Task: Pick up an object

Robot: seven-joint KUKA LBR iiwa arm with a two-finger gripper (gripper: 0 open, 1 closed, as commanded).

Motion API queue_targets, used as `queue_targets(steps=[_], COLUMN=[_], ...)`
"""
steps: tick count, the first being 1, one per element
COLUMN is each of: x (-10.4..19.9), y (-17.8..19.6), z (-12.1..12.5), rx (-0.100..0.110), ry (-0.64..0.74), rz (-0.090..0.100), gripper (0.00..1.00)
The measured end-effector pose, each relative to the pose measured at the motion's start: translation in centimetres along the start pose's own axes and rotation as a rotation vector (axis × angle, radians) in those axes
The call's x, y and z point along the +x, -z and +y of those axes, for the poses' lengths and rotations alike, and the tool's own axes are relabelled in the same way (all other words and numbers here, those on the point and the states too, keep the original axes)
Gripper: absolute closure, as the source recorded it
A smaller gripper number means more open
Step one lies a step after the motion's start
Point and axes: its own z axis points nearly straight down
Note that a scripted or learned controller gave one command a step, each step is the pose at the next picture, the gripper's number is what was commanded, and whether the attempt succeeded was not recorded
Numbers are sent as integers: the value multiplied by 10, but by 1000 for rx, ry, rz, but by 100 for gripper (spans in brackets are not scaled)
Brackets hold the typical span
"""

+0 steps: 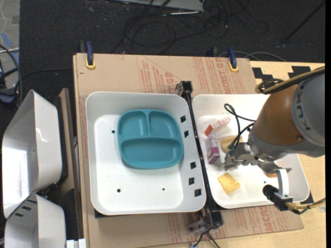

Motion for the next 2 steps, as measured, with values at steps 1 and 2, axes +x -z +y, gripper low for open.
queue_targets(steps=[1, 2], x=[1, 3], y=[42, 103], z=[1, 9], rx=[-5, -9], ry=[6, 7], rz=[-2, -2], gripper=[100, 100])
